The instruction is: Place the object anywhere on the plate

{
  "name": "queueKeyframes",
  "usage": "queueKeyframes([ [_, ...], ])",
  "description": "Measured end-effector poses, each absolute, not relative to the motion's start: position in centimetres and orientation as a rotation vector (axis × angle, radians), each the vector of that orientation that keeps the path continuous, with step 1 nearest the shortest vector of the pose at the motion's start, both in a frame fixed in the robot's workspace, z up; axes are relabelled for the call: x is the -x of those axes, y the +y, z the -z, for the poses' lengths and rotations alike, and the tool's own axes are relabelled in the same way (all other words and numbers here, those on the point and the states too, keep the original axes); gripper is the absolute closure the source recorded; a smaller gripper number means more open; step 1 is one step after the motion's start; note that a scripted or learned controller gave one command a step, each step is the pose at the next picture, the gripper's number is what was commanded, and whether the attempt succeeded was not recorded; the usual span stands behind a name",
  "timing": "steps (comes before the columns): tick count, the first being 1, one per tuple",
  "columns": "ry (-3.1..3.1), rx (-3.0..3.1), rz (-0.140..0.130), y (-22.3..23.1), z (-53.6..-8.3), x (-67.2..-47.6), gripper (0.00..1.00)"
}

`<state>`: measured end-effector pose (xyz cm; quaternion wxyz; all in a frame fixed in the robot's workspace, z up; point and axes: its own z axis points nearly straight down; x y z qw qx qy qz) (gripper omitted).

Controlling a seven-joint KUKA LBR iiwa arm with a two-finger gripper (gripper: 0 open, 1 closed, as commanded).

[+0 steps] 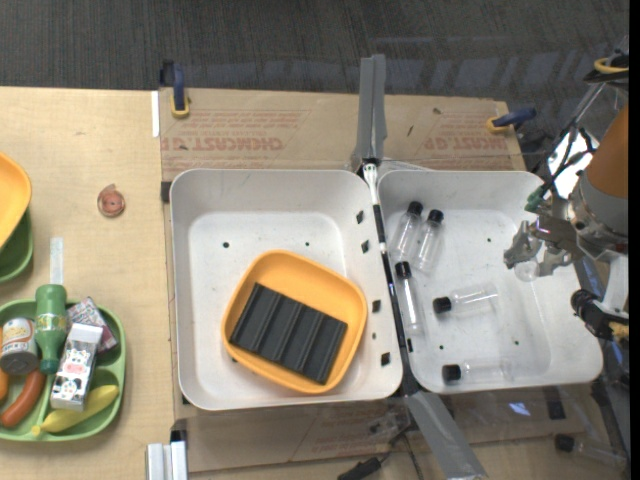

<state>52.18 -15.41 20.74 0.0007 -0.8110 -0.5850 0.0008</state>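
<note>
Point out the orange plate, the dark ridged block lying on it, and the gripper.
orange plate [262,269]: camera view, bare upper-left rim, in the left bin.
dark ridged block [288,332]: camera view, middle of its top face.
gripper [528,256]: camera view, at its tips, over the right bin's right side.

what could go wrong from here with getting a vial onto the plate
The vials are clear, round and lying on their sides, so one could roll or slip as the pincer closes. Two lie almost touching, so both may get nudged. A dark ridged block covers most of the orange plate, leaving little flat room.
</note>
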Motion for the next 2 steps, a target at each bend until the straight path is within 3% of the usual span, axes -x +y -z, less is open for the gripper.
queueKeyframes([
  [1,-1.926,2.478,-0.006,-11.4,-18.8,-48.7,1.00],
  [2,-2.161,2.277,-0.004,-6.3,-19.7,-47.7,1.00],
])
